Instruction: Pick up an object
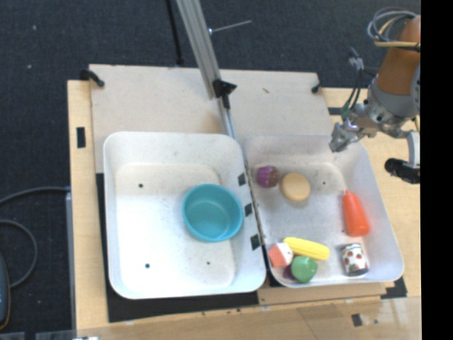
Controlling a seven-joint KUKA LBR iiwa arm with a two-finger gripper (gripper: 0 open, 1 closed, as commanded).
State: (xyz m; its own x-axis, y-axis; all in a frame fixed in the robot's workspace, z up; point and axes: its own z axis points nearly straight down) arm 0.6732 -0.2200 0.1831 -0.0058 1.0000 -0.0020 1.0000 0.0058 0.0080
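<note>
The right bin (375, 190) holds several small objects: a purple piece (267, 176), a tan round piece (296, 187), an orange carrot shape (355, 214), a yellow corn-like piece (306, 248), a green piece (304, 268), a red and white piece (281, 254) and a small patterned can (353, 258). My gripper (340, 139) hangs over the bin's back right corner, above and right of the tan piece, apart from every object. I see nothing held in it.
A blue bowl (212, 212) sits in the left bin (141, 161) near its right wall. A slanted metal pole (205, 55) rises from between the bins toward the back. The arm's orange band (398, 66) is at the right edge.
</note>
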